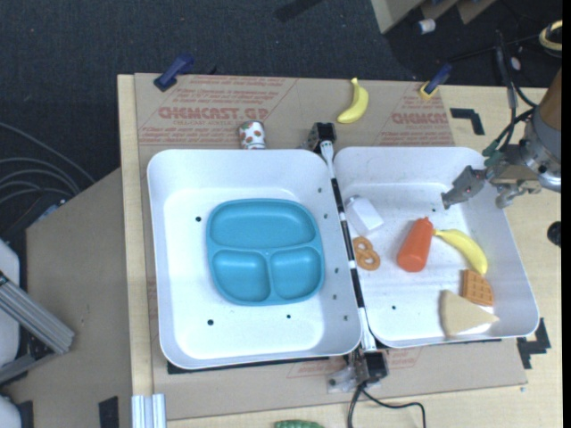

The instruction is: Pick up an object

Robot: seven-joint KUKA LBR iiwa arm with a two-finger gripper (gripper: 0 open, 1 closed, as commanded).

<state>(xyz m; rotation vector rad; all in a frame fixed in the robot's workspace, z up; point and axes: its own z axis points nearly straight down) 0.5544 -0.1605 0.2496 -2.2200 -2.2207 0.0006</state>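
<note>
Two open fingers of hand (480, 188) hover w/ banana (466, 248) just below.

Two bins sit side by side on the tabletop (143, 239). The left bin (178, 185) holds a divided plate (264, 250). The right bin (419, 163) holds a pretzel (365, 252), carrot (415, 244), banana (467, 249) and (nearer its front right corner) a waffle (476, 288) beside a wedge (464, 315).
</note>
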